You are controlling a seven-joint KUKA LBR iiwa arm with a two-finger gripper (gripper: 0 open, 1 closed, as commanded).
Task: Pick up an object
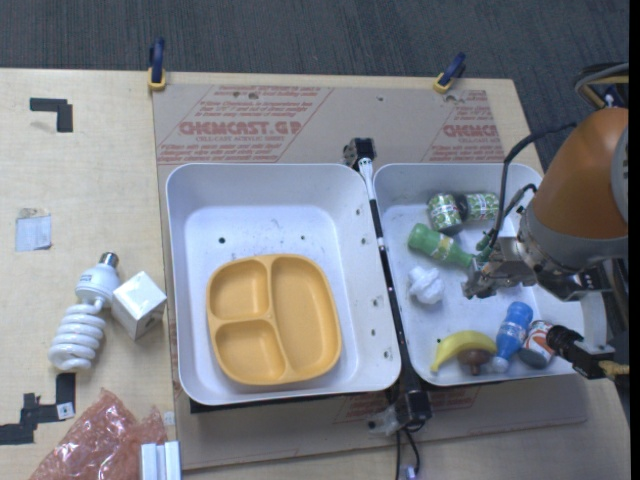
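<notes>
Gripper [480,280] is sitting inside the right bin [400,183], mid-right. Bottle [438,245] is lying just up-left of it, two cans [462,208] further up behind that. Crumpled wad [426,286] is lying to its left. Banana [461,349] and small bottle [513,330] are lying below it, near the front wall. Left bin [185,198], well left, is holding a divided plate [273,319].

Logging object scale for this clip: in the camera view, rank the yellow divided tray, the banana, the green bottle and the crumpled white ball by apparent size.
1. Yellow divided tray, by far the largest.
2. Banana and green bottle, too alike to rank.
3. Crumpled white ball, smallest.
</notes>
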